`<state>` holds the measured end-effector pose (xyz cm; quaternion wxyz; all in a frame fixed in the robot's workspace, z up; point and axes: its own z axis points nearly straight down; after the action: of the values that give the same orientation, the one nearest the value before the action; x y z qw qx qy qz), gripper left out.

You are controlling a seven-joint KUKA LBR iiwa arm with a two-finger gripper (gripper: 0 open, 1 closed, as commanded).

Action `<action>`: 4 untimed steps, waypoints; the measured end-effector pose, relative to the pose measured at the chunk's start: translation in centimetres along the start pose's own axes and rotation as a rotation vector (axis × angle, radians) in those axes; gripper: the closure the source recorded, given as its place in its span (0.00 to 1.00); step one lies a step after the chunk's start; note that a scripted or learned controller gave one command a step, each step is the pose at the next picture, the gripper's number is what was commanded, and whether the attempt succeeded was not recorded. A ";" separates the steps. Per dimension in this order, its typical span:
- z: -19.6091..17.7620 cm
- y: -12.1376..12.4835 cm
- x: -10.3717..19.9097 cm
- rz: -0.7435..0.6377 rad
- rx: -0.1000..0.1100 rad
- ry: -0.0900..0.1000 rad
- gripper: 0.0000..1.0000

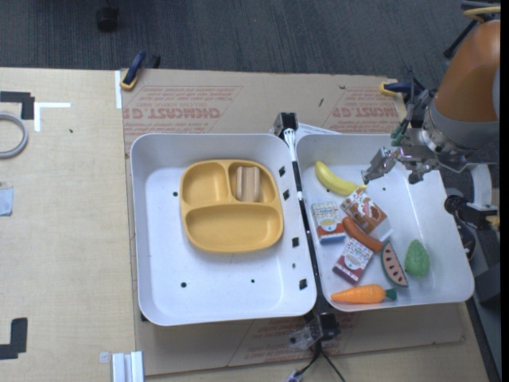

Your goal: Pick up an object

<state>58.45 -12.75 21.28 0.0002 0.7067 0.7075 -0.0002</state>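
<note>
Banana (335, 179): in right bin (433, 213), far-left part, lying flat. Near side of banana: snack packets (364, 210), sausage (367, 235), watermelon slice (394, 264), green item (417, 259), carrot (362, 294). Hand (395, 165): right of banana, above bin, fingers spread wide, nothing between them. Left of banana: yellow tray (231, 206) in left bin (159, 237).

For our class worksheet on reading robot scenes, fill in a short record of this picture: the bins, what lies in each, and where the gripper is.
left bin: yellow divided plate with a tan block in its upper right compartment
right bin: banana, two small packets, snack pack, sausage, watermelon slice, green item, carrot
gripper: above the right bin's upper part, nothing seen between its fingers
arm: enters from the right
</note>
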 end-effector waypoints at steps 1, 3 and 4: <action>10.5 -3.4 2.1 0.200 -0.013 -0.004 0.00; -10.2 -4.0 -0.4 0.009 -0.002 -0.001 1.00; -10.2 -4.0 -0.4 0.008 -0.001 -0.001 0.00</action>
<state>54.48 -13.16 31.48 0.0012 0.7096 0.7046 -0.0002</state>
